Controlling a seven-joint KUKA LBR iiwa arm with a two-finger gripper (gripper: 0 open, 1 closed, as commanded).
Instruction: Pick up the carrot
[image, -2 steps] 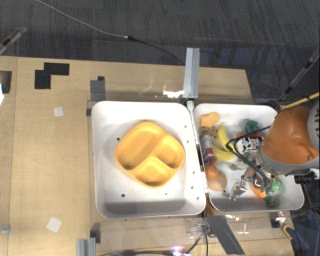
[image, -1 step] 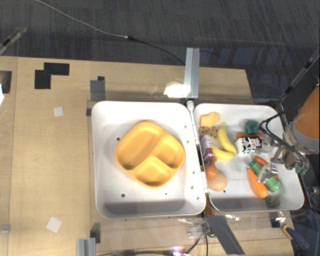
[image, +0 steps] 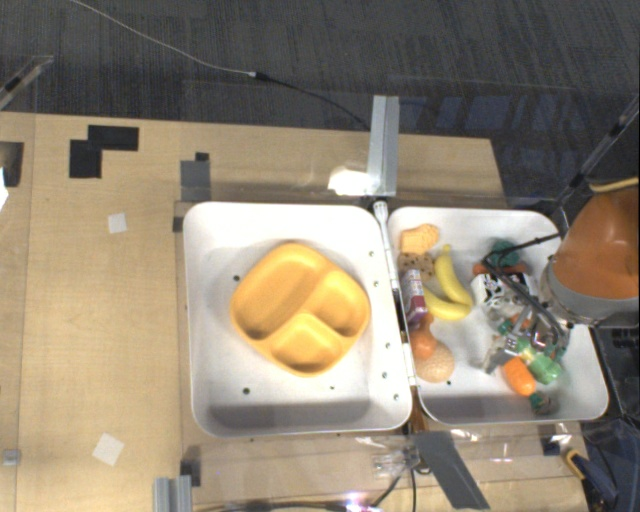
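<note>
Step in hand: approach and grasp, judged not yet completed. Pincer (image: 520, 345) is lowered into right bin (image: 590, 400), arm (image: 600, 260) entering from right. Finger state cannot be told; tips are lost in clutter. Carrot (image: 519, 376), orange with green top, is seen lying on bin floor just below pincer, touching or nearly so. Banana (image: 452, 285) lies left of pincer; yellow divided plate (image: 300, 308) sits far left in other bin (image: 200, 330). Next move is judged to call for centring over carrot, closing, lifting straight.
</note>
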